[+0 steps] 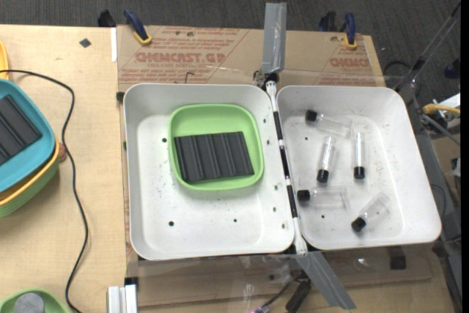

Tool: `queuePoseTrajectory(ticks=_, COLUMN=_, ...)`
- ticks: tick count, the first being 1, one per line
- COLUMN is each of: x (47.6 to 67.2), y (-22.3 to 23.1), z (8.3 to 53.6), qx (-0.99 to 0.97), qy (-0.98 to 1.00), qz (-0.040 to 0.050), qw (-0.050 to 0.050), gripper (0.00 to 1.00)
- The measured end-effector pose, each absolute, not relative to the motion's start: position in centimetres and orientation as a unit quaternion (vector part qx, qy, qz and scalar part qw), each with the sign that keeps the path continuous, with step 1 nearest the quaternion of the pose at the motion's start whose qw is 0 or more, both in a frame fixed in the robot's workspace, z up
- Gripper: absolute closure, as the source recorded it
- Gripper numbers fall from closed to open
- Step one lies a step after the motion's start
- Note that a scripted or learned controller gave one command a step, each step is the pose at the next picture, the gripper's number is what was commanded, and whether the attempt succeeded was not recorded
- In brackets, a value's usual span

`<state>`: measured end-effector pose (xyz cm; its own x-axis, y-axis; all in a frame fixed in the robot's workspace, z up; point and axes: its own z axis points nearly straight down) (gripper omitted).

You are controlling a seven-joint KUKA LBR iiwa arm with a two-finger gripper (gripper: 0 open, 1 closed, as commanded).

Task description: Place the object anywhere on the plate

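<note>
Tubes are what we take to be the task's objects: five small clear ones with black caps, all lying loose on the floor of the right bin [399, 157], none on the plate. So we judge the task to be at its very start, with the pick not yet made.

Nearest, toward the bin's near right corner, lies a slanted tube [370, 211]. A little further in, close to the wall shared with the left bin [205, 227], lies a second tube [324, 196], so clear that its outline is hard to follow. Around the middle, a third tube [325, 157] and a fourth tube [358, 152] lie roughly side by side but apart, caps toward the near edge. Furthest, toward the far left corner, is a fifth tube [327, 122].

The green plate [216, 111] sits in the far half of the left bin, with a dark ribbed mat [214, 156] covering most of its middle.

We cannot tell the gripper's state, nor how any tube lies relative to it. In our judgement the next move calls for choosing a tube well clear of its neighbours and the walls, closing across its narrow body, then lifting it over the shared wall to the plate.
</note>
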<state>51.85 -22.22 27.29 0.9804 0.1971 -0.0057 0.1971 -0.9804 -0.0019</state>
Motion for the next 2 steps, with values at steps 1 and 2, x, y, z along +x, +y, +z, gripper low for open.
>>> queuePoseTrajectory(ticks=1, x=50.9, y=-19.8, z=26.0, qx=-0.995, qy=-0.100, qz=0.0029, qw=0.001, gripper=0.00)
queuePoseTrajectory(ticks=2, x=50.7, y=-22.2, z=27.7, qx=-0.995, qy=-0.099, qz=0.0023, qw=0.000, gripper=0.00)
